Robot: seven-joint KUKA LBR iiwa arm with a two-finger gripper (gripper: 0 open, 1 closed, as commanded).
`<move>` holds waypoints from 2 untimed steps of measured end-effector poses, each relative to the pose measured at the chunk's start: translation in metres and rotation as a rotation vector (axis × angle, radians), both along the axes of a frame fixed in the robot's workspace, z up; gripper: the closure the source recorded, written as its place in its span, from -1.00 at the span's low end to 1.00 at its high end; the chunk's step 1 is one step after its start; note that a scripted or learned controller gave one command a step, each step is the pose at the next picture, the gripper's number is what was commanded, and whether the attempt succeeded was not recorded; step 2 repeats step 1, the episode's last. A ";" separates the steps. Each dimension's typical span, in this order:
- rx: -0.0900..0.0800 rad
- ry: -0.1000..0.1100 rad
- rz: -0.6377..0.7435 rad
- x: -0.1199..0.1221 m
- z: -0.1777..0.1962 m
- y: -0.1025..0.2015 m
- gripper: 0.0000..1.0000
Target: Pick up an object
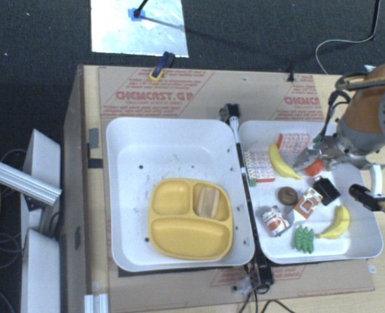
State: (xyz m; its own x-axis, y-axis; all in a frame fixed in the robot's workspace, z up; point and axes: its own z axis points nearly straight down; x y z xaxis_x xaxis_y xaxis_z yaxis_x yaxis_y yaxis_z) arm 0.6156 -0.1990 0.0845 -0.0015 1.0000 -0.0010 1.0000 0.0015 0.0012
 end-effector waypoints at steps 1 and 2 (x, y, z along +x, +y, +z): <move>-0.001 -0.004 0.001 0.001 0.011 0.000 1.00; -0.001 -0.004 0.001 0.001 0.011 0.000 1.00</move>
